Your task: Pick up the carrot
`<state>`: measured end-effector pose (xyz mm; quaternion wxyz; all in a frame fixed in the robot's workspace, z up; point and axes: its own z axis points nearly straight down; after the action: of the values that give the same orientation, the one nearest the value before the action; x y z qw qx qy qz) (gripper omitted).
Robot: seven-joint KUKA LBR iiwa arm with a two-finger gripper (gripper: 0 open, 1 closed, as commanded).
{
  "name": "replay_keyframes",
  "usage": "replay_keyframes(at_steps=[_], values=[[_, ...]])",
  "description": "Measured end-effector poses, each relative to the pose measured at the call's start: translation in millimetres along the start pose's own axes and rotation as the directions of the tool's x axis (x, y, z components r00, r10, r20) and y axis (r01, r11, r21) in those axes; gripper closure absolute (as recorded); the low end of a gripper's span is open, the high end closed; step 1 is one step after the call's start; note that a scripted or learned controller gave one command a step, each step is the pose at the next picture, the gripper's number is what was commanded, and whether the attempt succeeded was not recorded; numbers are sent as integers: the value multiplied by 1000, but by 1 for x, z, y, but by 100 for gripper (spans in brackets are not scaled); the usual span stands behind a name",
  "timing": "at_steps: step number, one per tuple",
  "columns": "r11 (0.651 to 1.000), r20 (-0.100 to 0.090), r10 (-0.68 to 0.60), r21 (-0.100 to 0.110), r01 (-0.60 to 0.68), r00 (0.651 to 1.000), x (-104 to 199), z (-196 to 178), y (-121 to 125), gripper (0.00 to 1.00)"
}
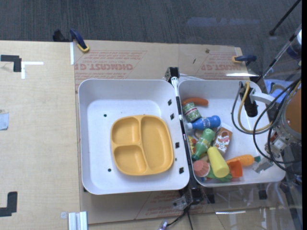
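Note:
The carrot [242, 160], orange with a small green tip, lies in the front right part of the right bin [225, 94], pointing right. It rests beside an orange-red block [235, 169] and a yellow bottle [217, 163]. My gripper [265, 164] comes in low from the right edge, under the grey arm with its orange band [294, 113]. It sits just right of the carrot's green end, at the bin's right front corner. Cables and the wrist hide much of the gripper.
The right bin also holds a sausage [194, 101], a green can [191, 112], a blue bottle [207, 123], a green bottle [203, 143], a snack packet [222, 140] and a pink round piece [200, 167]. A yellow divided plate [142, 144] lies in the left bin [91, 128].

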<state>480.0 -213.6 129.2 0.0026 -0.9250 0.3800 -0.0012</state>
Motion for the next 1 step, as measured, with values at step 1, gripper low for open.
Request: replay_keyframes(at_steps=[1], values=[[954, -1, -299, -1, 299, 954, 4, -31, -4, 0]])
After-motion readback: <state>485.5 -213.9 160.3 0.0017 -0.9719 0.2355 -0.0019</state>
